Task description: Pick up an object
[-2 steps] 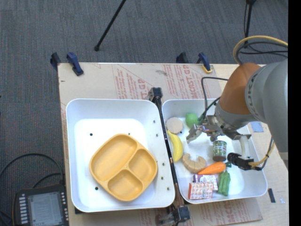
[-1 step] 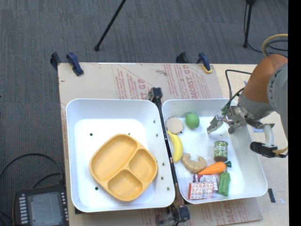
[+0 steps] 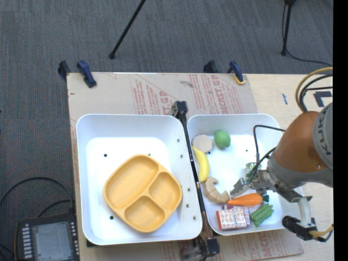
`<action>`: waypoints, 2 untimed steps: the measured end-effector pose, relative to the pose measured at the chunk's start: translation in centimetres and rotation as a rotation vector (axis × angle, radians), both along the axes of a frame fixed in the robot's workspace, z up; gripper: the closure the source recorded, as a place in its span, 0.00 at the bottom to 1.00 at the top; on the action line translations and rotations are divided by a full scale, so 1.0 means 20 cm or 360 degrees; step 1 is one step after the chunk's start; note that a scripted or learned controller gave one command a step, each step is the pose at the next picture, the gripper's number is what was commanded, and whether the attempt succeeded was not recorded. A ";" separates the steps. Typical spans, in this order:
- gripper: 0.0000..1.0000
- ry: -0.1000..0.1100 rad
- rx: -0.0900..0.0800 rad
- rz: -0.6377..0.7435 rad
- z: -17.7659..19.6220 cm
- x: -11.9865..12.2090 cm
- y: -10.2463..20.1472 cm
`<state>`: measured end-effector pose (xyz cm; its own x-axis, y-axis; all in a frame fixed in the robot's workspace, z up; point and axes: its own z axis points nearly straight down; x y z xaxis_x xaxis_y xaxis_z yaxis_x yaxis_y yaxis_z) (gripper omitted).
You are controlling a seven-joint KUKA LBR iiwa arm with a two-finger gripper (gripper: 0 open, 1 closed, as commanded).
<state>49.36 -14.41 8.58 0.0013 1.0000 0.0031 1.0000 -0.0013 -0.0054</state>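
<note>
Claw (image 3: 243, 185) low inside the right bin (image 3: 247, 122), near that bin's front right area, at the end of the grey arm (image 3: 304, 151) with its orange band, reaching in from the desk's right edge. Metal fingertips just above the carrot (image 3: 246, 201); impossible to tell how far apart, and nothing visibly gripped between them.

Carrot: small, orange, tapered, lying roughly level near the bin's front wall, green top (image 3: 261, 213) angled toward the front right corner. Just in front of it, a red and white carton (image 3: 233, 217) flat against the front rim. To its left, a pale tan curled piece (image 3: 215, 191), touching or nearly touching the carrot's tip. Further back along the bin's left wall, a yellow banana (image 3: 202, 164), with a round beige piece (image 3: 203, 143) at its far end and a green lime (image 3: 222, 139) just beside that, toward the back wall.

Left bin (image 3: 92, 125): a yellow three-compartment plate (image 3: 142, 192) lying flat, turned at a slant, near the middle.

Blue clamps (image 3: 85, 72) along the desk's back edge.
</note>
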 end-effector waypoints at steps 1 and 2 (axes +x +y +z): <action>1.00 0.0003 0.0002 -0.0007 0.04 0.00 0.00; 1.00 -0.0003 -0.0002 0.0000 0.00 0.08 -0.35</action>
